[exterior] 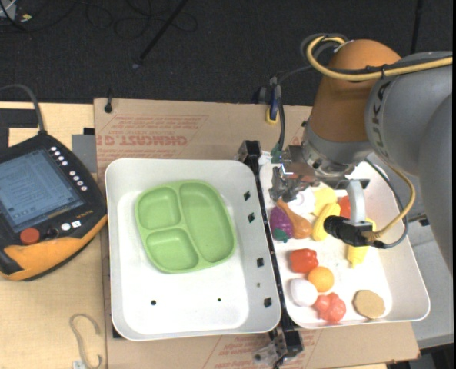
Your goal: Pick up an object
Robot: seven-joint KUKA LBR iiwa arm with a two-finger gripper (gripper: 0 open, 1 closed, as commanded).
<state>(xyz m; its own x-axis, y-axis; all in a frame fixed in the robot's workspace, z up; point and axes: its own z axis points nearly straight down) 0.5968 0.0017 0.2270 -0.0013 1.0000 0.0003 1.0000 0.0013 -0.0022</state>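
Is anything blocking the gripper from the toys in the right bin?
Nothing visible does. The gripper is already low over the right bin, right above the purple eggplant and the orange piece; the red pepper lies just beyond.

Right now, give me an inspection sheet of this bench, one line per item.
Surface: cardboard-covered bench bearing left bin and right bin.
Job's things: in the right bin, red pepper, orange, white egg, red berry, tan cookie, purple eggplant, yellow banana pieces.
Clutter: green divided tray in the left bin.
Claw: claw low over the right bin's upper left; fingers unclear.
Cables: yellow hose at the wrist; black leads on the floor.
Surroundings: teach pendant at left.
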